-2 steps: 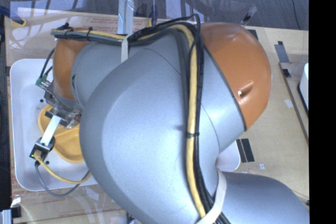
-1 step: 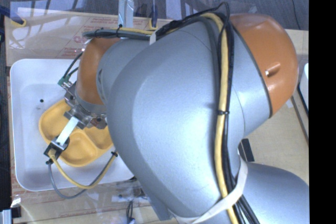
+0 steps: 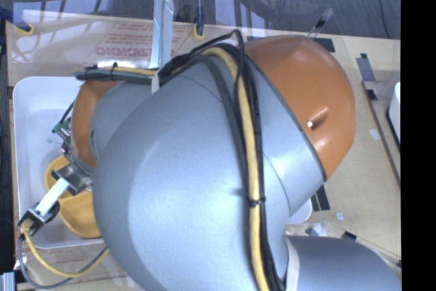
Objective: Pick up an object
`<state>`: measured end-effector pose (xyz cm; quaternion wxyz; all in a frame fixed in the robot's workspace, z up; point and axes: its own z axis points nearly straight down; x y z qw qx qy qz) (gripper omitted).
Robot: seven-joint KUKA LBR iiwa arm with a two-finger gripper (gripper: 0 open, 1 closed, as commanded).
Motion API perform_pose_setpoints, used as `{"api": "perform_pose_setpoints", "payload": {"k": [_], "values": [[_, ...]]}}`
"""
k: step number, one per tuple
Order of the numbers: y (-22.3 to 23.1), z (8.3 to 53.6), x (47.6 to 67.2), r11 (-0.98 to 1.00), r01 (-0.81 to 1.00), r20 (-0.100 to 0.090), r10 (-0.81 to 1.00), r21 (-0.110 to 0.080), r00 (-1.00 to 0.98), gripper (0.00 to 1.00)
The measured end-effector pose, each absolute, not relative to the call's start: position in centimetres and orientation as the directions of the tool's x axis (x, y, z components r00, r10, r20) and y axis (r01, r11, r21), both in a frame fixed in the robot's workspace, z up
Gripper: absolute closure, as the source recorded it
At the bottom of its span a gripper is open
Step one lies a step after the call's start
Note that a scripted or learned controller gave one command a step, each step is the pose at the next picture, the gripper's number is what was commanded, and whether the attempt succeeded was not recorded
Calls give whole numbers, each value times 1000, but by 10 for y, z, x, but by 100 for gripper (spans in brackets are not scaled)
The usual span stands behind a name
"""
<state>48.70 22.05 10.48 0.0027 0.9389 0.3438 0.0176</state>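
The arm [image 3: 204,174] takes up most of the camera view. Its broad grey body runs from the lower right up toward the middle, and a large rounded orange section [image 3: 313,105] sits at its upper right. A bundle of black and yellow cables [image 3: 246,140] runs along the top of the grey body, from the upper middle down toward the bottom edge.

Under the arm lies the table [image 3: 371,167], a pale wooden surface that shows along the right side and again as a strip at the back, where red printed lettering can be seen. Dark carpet lies beyond the table's far edge.

The left bin [image 3: 24,140] is white and shallow, and its left wall and part of its floor show to the left of the arm. The arm reaches down into this bin, with its wrist and orange band [image 3: 83,119] over the middle of it.

A yellow object [image 3: 78,215] lies on the floor of the left bin, near its front left, rounded and partly hidden beneath the arm. What it is cannot be made out. A small white part [image 3: 49,201] hangs off the wrist just above it, with a yellow cable [image 3: 61,266] looping below across the front of the bin.

The end effector is hidden below the wrist, so whether it is spread, pressed together or pinching anything cannot be told.
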Motion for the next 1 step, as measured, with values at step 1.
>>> {"api": "perform_pose_setpoints", "payload": {"k": [1], "values": [[220, 103, 488, -791, 611, 36, 611, 15, 790, 100]]}}
